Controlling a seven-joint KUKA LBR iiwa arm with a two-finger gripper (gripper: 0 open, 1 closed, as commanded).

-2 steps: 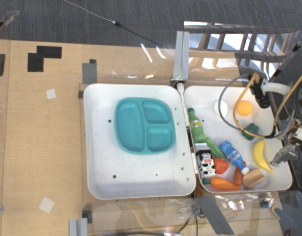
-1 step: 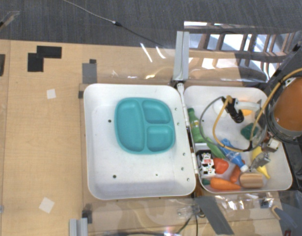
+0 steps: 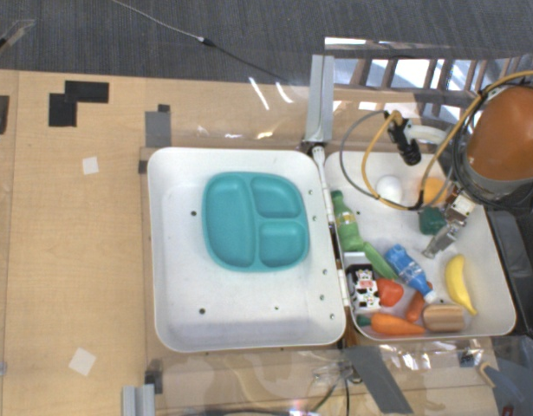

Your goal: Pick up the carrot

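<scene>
The carrot (image 3: 394,324) is an orange tapered piece lying flat along the near wall of the right bin (image 3: 496,258), between a small black-and-white box (image 3: 363,288) and a wooden block (image 3: 444,318). The gripper (image 3: 443,235) hangs over the middle right of that bin, under the arm's orange band (image 3: 507,137). It sits right beside a dark teal object (image 3: 432,221) and is well apart from the carrot, up and to the right of it. Nothing shows in its grasp.
The right bin also holds a green bottle (image 3: 342,226), a blue bottle (image 3: 408,269), a banana (image 3: 459,283), a red piece (image 3: 390,294) and a white ball (image 3: 390,188). Yellow and black cables (image 3: 370,159) loop over its far end. A teal divided plate (image 3: 254,219) lies in the left bin (image 3: 175,302).
</scene>
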